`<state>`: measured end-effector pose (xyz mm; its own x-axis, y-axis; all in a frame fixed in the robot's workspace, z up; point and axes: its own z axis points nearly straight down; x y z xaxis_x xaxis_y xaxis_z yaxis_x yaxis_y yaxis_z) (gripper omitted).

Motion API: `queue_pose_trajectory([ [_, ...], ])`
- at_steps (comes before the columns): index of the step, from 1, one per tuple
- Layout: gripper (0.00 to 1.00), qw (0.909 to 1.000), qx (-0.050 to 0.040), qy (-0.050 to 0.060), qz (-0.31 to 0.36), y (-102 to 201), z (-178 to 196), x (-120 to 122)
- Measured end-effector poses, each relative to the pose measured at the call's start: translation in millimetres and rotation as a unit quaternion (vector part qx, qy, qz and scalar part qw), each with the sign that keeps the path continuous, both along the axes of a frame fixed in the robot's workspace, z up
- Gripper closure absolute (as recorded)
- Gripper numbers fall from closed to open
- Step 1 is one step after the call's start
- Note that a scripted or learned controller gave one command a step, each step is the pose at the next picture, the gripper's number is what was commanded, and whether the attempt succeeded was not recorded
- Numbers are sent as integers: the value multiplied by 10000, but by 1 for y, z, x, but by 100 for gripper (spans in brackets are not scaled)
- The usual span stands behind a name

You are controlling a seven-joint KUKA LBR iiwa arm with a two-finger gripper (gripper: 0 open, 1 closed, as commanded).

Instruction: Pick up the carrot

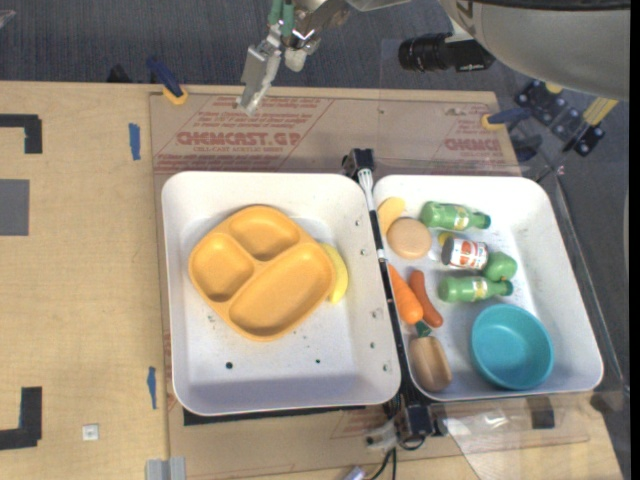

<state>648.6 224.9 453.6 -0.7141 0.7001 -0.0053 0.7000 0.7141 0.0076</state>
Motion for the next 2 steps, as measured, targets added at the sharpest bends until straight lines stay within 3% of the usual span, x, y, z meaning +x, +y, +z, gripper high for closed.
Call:
queue_pose_trajectory([
  [1,0,9812,-16,74,-1926,-9,-65,-4],
  [2,0,8981,9,38,-4398,-15,-76,12],
])
